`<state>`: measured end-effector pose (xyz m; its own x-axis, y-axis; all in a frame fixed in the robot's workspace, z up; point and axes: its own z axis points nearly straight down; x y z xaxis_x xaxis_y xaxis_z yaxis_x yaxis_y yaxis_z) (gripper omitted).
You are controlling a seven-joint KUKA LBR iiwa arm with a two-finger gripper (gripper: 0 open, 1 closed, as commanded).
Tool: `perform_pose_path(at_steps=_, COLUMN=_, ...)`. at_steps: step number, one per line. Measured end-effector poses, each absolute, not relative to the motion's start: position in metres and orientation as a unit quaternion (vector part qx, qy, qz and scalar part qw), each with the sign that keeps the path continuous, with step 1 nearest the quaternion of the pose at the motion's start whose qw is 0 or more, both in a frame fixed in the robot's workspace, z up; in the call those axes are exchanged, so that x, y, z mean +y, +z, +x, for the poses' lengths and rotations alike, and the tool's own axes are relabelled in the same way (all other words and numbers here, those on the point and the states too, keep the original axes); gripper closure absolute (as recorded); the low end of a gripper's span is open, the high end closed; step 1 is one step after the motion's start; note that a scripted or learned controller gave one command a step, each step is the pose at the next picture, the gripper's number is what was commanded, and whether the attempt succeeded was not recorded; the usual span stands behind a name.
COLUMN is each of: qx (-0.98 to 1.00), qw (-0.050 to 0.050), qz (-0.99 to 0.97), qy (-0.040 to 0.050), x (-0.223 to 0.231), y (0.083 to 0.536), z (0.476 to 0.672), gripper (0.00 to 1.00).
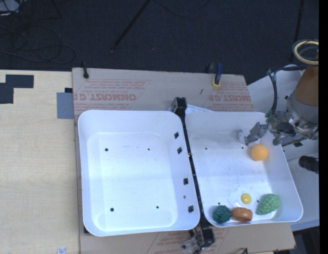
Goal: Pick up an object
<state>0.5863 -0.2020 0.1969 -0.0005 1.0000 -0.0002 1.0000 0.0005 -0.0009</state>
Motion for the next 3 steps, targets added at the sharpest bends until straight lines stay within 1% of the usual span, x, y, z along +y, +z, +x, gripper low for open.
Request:
perform_pose_path(at_steps=1, qx=-0.707, qw=-0.002, qz=-0.707, qy=0.0012, x=-0.214, y=0.123, z=0.592, gripper=0.0)
perform_pose_path(at_steps=2, qx=-0.707, qw=0.001, qz=-0.707, qy=0.0009, x=-0.213, y=0.135, z=0.592, gripper=1.0)
perform_pose_path(at_steps=3, qx=-0.708, qw=0.0, qz=-0.707, qy=-0.0001, x=-0.199, y=0.136, z=0.621, gripper=1.0)
